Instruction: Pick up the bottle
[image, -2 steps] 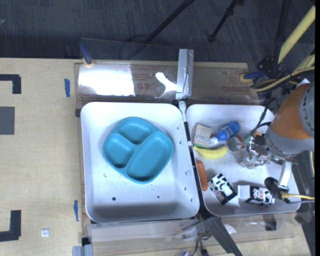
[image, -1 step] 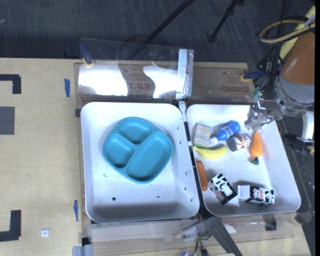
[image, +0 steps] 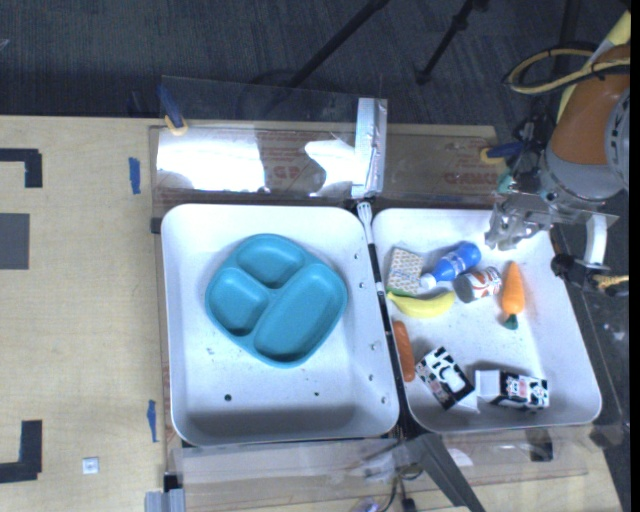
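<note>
Right white bin (image: 570, 330), near edge: two black-and-white printed cartons (image: 443, 377) (image: 523, 390), side by side. Near the dividing wall: slim orange-red stick (image: 402, 350), lengthwise. Mid-bin: yellow banana (image: 421, 305); small grey-and-red can (image: 477, 285); orange carrot with green tip (image: 512, 291) toward the right edge. Blue plastic bottle with white cap (image: 449, 266), lying on its side just beyond the banana, long axis slanted, cap toward near-left, base toward far-right; patterned square packet (image: 404, 267) just beside the cap. Left white bin (image: 180, 330): blue three-compartment plate (image: 277, 298), centred. Far right corner: silver two-finger gripper (image: 508, 236), pointing down, above the bin, apart from the bottle; open or closed, cannot tell. Grey arm, orange band (image: 590, 125) above.
</note>
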